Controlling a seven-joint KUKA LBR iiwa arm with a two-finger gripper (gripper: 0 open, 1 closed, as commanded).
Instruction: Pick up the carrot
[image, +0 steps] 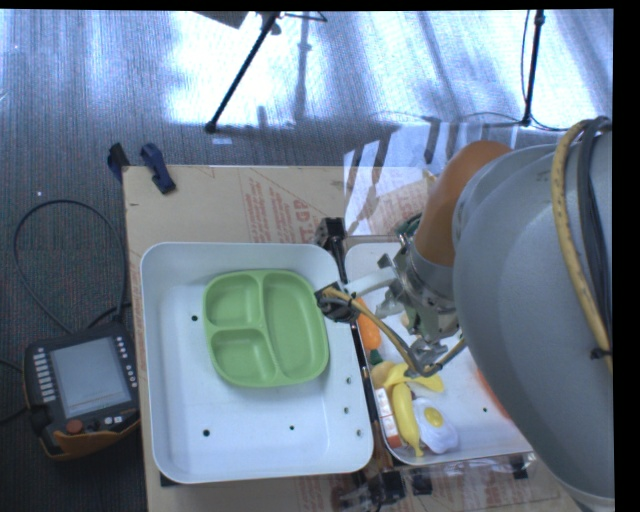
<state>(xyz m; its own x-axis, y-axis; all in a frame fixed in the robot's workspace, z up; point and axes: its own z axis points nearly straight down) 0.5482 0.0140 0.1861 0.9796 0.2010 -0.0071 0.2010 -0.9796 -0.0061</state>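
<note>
Bananas (400, 395) and a fried egg toy (436, 420) lie at the near end of the right bin (480, 440), close to the wall it shares with the left bin (180, 420). Just beyond them, against that same wall, sits the carrot (371, 332), an orange piece with a bit of green at its near end. Its long axis seems to run along the wall, from near to far, though wires and the gripper cover part of it.

Directly beside the carrot, on its right and a little above, hangs the gripper (425, 325). Whether its fingers are apart or together I cannot tell, since the wrist and cabling hide them; nothing shows clamped between them. So the carrot lies to the camera's left of the gripper and slightly nearer the wall, which leaves little room on that side for a finger.

Farther back, the green divided plate (266, 327) rests in the left bin. The arm (540, 300) reaches in from the right, its orange band (455, 200) above the wrist, pointing steeply down into the right bin.
</note>
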